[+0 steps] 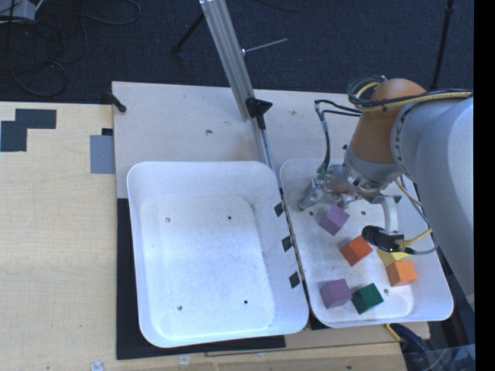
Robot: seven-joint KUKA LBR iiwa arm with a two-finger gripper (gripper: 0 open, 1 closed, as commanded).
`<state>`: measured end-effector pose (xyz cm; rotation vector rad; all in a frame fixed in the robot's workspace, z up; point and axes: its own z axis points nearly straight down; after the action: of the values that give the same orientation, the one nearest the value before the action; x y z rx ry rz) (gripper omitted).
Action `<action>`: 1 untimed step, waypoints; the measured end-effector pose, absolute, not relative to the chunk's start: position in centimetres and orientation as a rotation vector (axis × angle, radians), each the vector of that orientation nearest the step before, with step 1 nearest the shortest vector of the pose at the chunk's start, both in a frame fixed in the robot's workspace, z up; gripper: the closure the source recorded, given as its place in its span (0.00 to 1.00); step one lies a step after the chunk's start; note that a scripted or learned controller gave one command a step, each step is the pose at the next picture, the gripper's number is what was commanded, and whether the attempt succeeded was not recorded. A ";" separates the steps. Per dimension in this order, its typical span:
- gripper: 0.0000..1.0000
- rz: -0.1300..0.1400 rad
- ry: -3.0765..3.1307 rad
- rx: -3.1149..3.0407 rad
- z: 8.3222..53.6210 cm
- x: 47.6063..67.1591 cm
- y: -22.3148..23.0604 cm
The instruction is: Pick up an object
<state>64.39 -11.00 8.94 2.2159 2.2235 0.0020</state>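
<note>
- Hovering low in the right bin (pixel 433 304), the end effector (pixel 329 188) sits just above a purple cube (pixel 334 219); its grip state cannot be told.
- Off-centre closure could nudge the cube away.
- Neighbouring red cube (pixel 356 250) may obstruct.

White bins (pixel 155 184); purple (pixel 335 219), orange (pixel 356 250), green (pixel 367 297) blocks; grey, orange-banded arm (pixel 433 141)

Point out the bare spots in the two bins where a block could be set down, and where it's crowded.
The left bin offers bare floor from wall to wall. In the right bin, blocks cluster mid to front: purple block by the gripper, orange block, green block. A narrow bare strip runs along its left wall.
</note>
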 end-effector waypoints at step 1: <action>0.00 -0.002 2.219 2.225 9.1 59.7 -9.8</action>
<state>59.74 -9.77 9.15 2.2251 2.2186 -0.0022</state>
